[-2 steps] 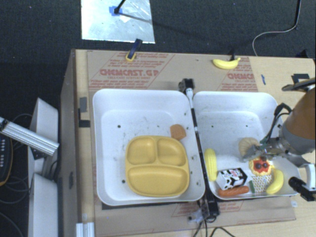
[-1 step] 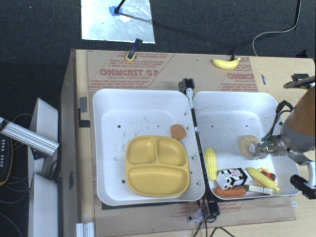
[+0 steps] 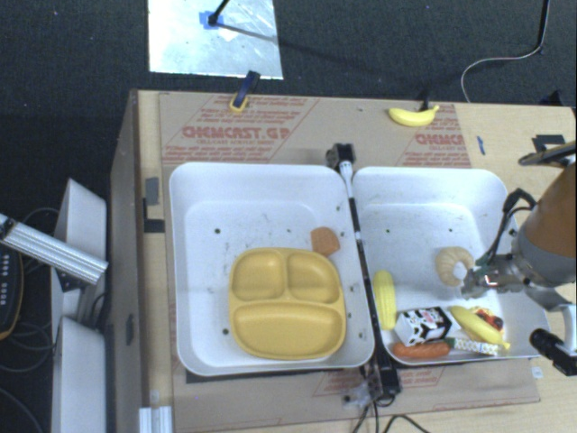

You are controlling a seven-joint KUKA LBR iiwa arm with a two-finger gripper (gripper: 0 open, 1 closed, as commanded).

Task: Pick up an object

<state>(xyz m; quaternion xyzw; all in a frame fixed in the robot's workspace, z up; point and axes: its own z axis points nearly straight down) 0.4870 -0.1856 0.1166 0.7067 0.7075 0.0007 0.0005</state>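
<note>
In the right-hand shallow white bin (image 3: 424, 197), the grey arm with its orange band reaches in from the right edge, and its two-finger gripper (image 3: 476, 282) hangs low beside a pale tan ring-shaped pastry (image 3: 453, 264), touching it or nearly so. Whether the gripper is released or clenched cannot be told; nothing is visibly held. Toward the near edge of this bin lie a yellow banana (image 3: 478, 325), a black-and-white carton (image 3: 422, 326) and an orange carrot (image 3: 421, 351). A yellow corn cob (image 3: 385, 298) lies along the bin's left wall. Left of this bin, the second white bin (image 3: 207, 206) holds a yellow divided plastic tray (image 3: 287, 302) and a small orange-brown piece (image 3: 325, 240). Beyond this bin, another yellow banana (image 3: 413, 115) rests on the cardboard bench top (image 3: 270, 124).
</note>
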